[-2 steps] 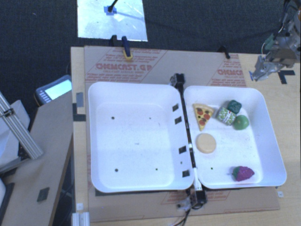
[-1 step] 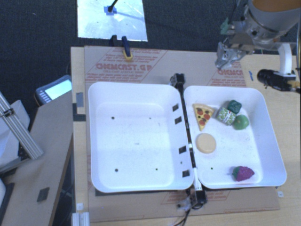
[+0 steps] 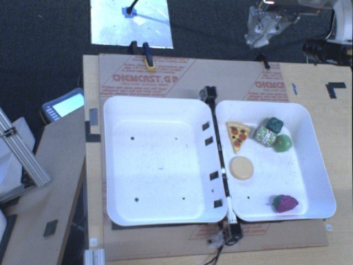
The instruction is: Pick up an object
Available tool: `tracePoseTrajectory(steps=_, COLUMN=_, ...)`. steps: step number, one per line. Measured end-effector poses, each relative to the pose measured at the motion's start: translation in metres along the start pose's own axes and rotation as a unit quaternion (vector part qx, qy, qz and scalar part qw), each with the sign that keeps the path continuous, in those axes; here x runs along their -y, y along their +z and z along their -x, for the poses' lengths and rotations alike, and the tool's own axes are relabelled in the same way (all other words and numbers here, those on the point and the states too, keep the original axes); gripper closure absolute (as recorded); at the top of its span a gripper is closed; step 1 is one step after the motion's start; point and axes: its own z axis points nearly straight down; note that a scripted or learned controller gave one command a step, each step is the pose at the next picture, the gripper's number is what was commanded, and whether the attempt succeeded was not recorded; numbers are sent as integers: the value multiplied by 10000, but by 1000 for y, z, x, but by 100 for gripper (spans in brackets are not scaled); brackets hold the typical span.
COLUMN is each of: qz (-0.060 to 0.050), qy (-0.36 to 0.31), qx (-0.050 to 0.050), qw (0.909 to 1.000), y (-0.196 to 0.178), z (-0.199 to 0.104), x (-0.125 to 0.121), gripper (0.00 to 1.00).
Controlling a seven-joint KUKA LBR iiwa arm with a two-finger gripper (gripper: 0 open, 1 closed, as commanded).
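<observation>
The right bin (image 3: 317, 153) holds a pizza slice (image 3: 238, 135), a round tan cookie (image 3: 241, 168), a green and white can (image 3: 265, 136), a dark green block (image 3: 275, 125), a green lime (image 3: 283, 143) and a purple grape bunch (image 3: 285, 203). My gripper (image 3: 260, 31) hangs high at the top right, beyond the far edge of the bench and well away from every object. Nothing is seen between its fingers.
The left bin (image 3: 110, 164) stands beside the right one, joined by a black hinge strip (image 3: 216, 153). A shiny metal plate (image 3: 131, 14) lies on the dark floor at the top left. A yellow clamp (image 3: 149, 62) sits at the bench's far edge.
</observation>
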Motion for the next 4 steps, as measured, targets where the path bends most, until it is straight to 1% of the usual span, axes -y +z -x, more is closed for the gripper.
tracePoseTrajectory(steps=1, qz=-81, qy=8, qx=8, qw=10000, y=17, z=-72, x=-20, gripper=100)
tracePoseTrajectory(steps=2, qz=-89, qy=8, qx=7, qw=10000, y=48, z=-162, x=-70, gripper=100)
tracePoseTrajectory(steps=3, qz=-164, qy=64, qx=44, qw=9998, y=308, z=-159, x=-46, gripper=100)
tracePoseTrajectory(steps=4, qz=-33, qy=46, qx=2, qw=10000, y=201, z=-160, x=-63, gripper=100)
